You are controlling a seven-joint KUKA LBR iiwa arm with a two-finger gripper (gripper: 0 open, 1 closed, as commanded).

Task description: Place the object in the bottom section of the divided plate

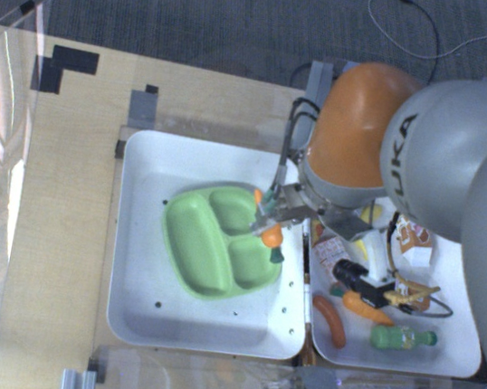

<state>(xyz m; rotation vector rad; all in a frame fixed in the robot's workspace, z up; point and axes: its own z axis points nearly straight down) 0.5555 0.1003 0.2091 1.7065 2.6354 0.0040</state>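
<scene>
A green divided plate (214,242) lies in the left white bin (143,310). My gripper (270,218) hangs over the plate's right edge, between its upper and lower right sections. A small orange object (272,235) sits at the fingertips, with a dark green bit (276,256) just below it. The object looks held between the fingers, low over the plate's rim.
The right bin (465,357) holds several toy foods: a red sausage (331,321), an orange carrot (370,310), a green bottle (402,337) and some packets (412,239). The big grey arm (454,140) covers the upper right.
</scene>
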